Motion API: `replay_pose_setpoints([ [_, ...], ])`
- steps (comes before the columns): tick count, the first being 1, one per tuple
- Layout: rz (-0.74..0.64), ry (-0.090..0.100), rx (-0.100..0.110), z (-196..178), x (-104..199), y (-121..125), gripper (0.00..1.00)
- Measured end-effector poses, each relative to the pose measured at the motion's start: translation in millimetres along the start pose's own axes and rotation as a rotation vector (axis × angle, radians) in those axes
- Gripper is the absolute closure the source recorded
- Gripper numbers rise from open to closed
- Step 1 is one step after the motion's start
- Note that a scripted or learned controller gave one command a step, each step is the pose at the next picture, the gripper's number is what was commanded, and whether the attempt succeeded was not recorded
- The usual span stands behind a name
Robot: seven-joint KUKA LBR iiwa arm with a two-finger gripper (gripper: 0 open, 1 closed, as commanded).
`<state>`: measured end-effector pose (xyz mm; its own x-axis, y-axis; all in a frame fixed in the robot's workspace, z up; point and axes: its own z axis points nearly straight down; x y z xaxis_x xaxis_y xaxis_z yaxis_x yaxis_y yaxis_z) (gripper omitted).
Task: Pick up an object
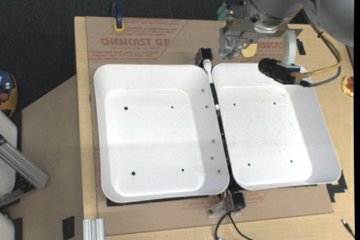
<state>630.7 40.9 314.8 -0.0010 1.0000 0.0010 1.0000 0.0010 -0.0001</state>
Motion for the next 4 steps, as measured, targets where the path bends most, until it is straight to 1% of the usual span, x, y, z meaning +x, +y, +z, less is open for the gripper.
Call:
replay_pose_setpoints([
  [1,0.011,-0.004,0.002,-5,-106,-26,1.0],
  [2,0.002,0.0,0.002,-15,-106,-49,1.0],
  [3,0.009,-0.008,-0.008,-37,-257,-31,1.0],
  [4,-0.005,0.002,0.006,30,-193,-11,1.0],
])
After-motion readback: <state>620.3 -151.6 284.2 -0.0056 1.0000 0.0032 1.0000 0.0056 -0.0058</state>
